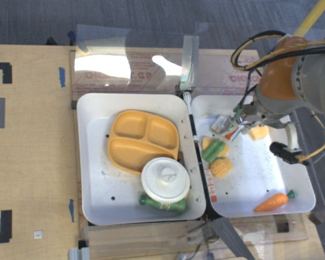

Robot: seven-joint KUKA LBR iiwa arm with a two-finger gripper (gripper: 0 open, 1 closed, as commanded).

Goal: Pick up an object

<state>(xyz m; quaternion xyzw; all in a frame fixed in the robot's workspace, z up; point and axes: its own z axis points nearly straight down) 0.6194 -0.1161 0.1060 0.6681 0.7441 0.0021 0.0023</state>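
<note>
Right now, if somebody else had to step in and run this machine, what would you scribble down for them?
Tool: low over the right bin's far left area; grip unclear.
Right bin: small grey item, yellow block, green pepper, corn, carrot.
Left bin: orange divided plate, white lidded bowl, green item under the bowl.
Done: nothing visibly lifted.
Left: grasp one object and raise it.

Red print runs along the clear plastic sheet [151,72] behind the bins [92,161], too blurred to read. No other text, label or number legible.
</note>
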